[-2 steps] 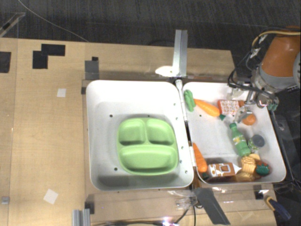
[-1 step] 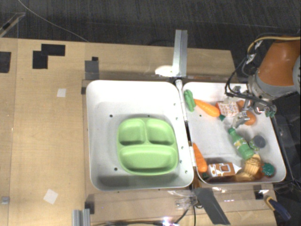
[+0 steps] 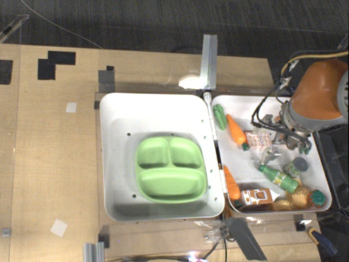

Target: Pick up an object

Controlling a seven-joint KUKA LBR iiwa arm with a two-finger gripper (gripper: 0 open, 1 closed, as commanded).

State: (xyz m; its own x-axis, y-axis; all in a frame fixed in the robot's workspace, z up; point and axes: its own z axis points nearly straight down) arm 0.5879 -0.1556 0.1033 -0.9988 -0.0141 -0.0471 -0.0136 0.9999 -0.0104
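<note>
One green bottle (image 3: pixel 279 178) just below jaws (image 3: pixel 271 156)

The pale wooden worktop (image 3: pixel 49 162) carried black square markings. Both shallow plastic bins were plain white, the left bin (image 3: pixel 114 146) holding a light green three-part plate (image 3: pixel 170 168). In the right bin (image 3: pixel 322 171) lay two orange carrots, one upper (image 3: pixel 236 130) and one at the lower left (image 3: pixel 231 182), a dark green cucumber-like piece (image 3: pixel 219 115), a green bottle with a yellowish label (image 3: pixel 280 178), a brown and white carton (image 3: pixel 257 197), and a red-patterned white packet (image 3: pixel 258 140). The arm (image 3: pixel 319 91) was grey with an orange band.
</note>
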